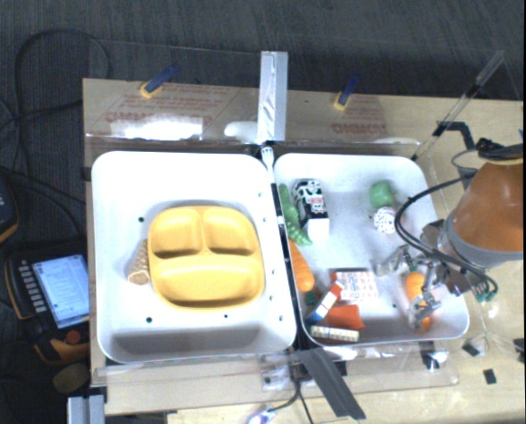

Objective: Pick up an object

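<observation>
Red-and-white printing on the small box [354, 284] is too small to read. Gripper [419, 294] sits over an orange object [413, 283]; its opening and hold cannot be told.

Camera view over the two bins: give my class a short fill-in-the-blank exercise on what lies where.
1. The yellow divided tray lies in the ____ bin.
2. The hand is over the ____ bin.
3. The small ball near the green object is white with ____ dots.
4. The carrot is coloured ____.

Missing words: left; right; black; orange.
</observation>
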Controlling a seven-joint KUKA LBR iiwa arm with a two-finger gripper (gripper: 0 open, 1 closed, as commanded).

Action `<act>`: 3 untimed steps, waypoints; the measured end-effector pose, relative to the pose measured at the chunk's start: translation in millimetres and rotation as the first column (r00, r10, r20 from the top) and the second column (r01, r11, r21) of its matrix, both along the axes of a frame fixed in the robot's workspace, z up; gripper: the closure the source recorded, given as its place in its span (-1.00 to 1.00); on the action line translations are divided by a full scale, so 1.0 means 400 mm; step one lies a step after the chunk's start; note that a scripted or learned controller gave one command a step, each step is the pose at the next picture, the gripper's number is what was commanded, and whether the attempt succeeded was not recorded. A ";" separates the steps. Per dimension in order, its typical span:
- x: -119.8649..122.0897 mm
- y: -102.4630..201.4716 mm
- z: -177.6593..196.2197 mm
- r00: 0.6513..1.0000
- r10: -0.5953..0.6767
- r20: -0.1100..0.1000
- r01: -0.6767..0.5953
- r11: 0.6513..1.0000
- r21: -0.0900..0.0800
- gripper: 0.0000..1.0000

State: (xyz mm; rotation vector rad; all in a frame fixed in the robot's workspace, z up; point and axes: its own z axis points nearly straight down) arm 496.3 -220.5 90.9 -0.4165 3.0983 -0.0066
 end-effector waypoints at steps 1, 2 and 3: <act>0.001 0.017 0.001 1.000 0.021 0.001 -0.021 1.000 -0.005 -1.00; 0.001 0.000 0.000 0.996 0.087 0.000 -0.087 0.996 -0.001 -1.00; 0.007 -0.003 0.001 0.984 0.180 -0.001 -0.180 0.984 -0.006 -1.00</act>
